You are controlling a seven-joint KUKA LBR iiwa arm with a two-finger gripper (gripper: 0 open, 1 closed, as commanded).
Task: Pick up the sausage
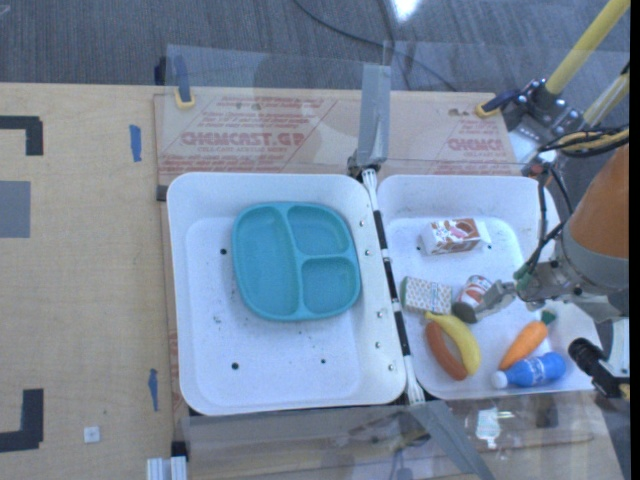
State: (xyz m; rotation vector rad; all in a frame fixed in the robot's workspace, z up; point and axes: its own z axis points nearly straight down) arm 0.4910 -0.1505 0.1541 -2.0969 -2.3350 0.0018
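reddish smooth sausage lies beside the curved banana; gripper perhaps over a small can, grip unclear.

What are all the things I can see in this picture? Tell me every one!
bins: 2, white, side by side on the bench
divided plate: 1, teal, three compartments, in the left bin
carton: 1, white with red print, at the back of the right bin
patterned packet: 1, pale, left side of the right bin
small can: 1, red and white, mid right bin, at the gripper's tip
banana: 1, yellow, front of the right bin
sausage: 1, reddish orange, touching the banana's near side
carrot: 1, orange, front right
bottle: 1, blue with white cap, lying at the front edge
gripper: 1, grey, low over the right bin
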